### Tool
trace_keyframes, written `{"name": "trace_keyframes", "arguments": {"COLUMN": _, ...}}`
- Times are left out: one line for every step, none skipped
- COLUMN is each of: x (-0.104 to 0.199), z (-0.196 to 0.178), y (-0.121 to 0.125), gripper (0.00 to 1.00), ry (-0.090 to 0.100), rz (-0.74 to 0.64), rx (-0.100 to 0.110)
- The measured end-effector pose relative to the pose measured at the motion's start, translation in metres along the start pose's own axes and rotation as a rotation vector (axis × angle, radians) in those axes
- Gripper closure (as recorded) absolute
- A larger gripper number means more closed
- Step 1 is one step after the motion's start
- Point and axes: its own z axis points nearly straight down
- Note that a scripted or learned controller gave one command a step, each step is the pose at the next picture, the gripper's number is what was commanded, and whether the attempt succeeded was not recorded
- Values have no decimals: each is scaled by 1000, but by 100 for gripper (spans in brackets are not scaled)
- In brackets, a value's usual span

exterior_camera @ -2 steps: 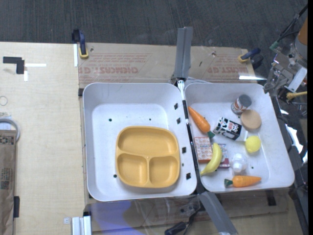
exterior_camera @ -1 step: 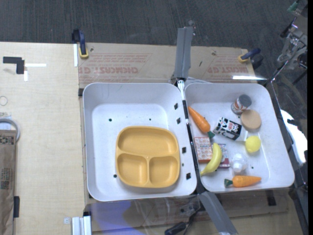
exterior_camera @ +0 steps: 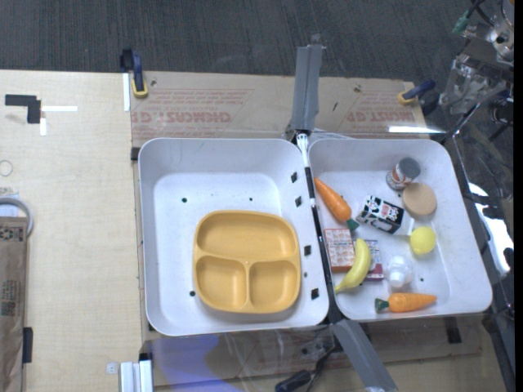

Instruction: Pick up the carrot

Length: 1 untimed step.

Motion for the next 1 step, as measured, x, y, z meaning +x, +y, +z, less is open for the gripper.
{"name": "trace_keyframes", "arguments": {"x": 0, "z": -8, "y": 0, "gripper": 100, "ry": -1, "rz": 0, "rx": 2}}
